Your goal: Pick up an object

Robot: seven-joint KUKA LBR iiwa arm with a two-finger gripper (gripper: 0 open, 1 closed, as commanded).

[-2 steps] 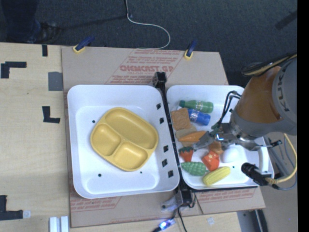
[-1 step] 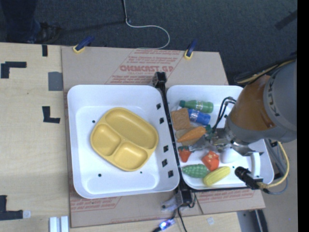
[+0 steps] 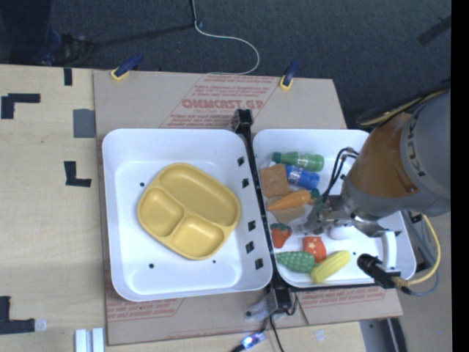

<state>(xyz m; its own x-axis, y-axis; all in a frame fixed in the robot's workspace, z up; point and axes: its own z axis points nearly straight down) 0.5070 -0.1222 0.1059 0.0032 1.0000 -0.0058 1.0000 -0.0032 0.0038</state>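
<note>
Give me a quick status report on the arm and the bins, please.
Gripper low in the right bin, over the toy food; nothing seen held. Carrot and tomato beside it, crowded. Yellow tray sits in the left bin.

glossy plastic yellow tray (image 3: 188, 210) in smooth white bin (image 3: 117, 218).

Red printing on the cardboard sheet (image 3: 220, 101) is too blurred to read.

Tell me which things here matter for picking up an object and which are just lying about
Part of the job: gripper, carrot, strawberry, tomato, corn cob, green bottle, right bin.

Just lying about: yellow divided plate, left bin, clamps, cable.
</note>
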